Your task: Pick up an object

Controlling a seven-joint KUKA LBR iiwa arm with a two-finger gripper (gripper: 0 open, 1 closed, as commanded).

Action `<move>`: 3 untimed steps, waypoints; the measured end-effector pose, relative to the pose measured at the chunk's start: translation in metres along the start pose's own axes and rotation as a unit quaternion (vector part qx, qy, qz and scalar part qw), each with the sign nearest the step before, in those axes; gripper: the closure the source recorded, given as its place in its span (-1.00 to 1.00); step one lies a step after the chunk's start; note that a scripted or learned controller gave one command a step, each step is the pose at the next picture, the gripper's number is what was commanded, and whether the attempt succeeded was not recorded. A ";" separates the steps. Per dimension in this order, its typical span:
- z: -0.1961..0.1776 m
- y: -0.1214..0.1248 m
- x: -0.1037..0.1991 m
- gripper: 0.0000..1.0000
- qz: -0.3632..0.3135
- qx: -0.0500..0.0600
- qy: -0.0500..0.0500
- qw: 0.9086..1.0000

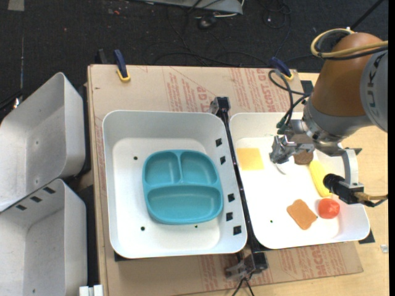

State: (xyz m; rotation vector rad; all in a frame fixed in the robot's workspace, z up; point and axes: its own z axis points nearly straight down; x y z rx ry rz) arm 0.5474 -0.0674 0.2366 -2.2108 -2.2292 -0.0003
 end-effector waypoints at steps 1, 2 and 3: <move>0.012 0.007 0.054 1.00 0.000 0.000 0.000 1.000; 0.001 0.016 0.108 1.00 0.000 -0.002 0.000 1.000; 0.011 0.027 0.167 1.00 0.000 -0.001 0.000 1.000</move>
